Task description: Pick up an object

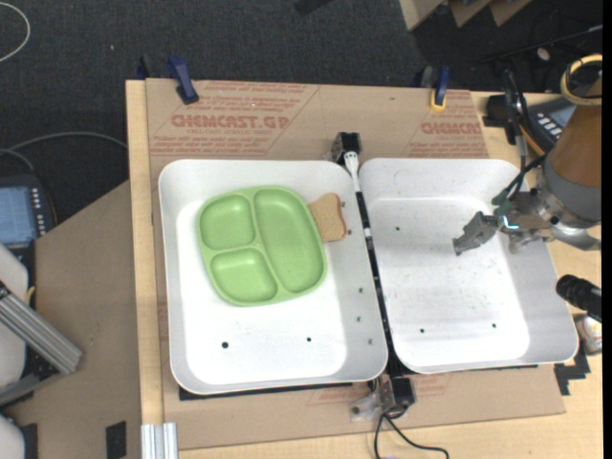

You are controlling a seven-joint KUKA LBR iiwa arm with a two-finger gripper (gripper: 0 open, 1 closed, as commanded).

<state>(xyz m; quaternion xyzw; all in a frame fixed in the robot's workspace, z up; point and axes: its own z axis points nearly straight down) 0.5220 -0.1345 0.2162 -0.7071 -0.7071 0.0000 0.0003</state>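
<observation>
Pincer state: cannot tell. Risk: green plate and brown piece lie well left; closing here misses.

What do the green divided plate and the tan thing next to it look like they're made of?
Green divided plate: likely molded plastic, smooth with a soft sheen and rounded compartment walls. Tan piece: matte and flat, toast-shaped; possibly foam, wood or plastic toy food, too small to tell.

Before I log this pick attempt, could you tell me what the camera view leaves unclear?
- Gripper: too small and blurred to judge its grip.
- Tan flat object: its left edge lies hidden under the green divided plate; identity unclear.
- Arm: cut off by the right edge.
</observation>
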